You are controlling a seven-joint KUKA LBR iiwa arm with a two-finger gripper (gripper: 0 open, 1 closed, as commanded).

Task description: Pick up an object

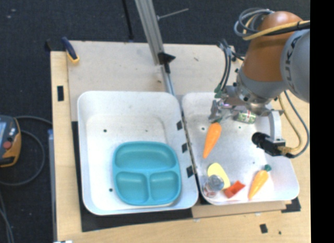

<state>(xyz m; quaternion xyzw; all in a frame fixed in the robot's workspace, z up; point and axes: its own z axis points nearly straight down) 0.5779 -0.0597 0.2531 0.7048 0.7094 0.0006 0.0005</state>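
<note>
We see the gripper low over the right bin just above a smooth tapered carrot, its finger state beyond our telling, while a second carrot, a yellow piece and a red scrap lie near the front rim.

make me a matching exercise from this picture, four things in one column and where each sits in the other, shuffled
Things:
1. blue divided tray
2. larger carrot
3. smaller carrot
4. red piece

Places:
A. right bin, lower right corner
B. left bin, toward the near edge
C. right bin, just below the gripper
D. right bin, near edge, between the yellow object and the smaller carrot

Pairs: 1-B, 2-C, 3-A, 4-D
</note>
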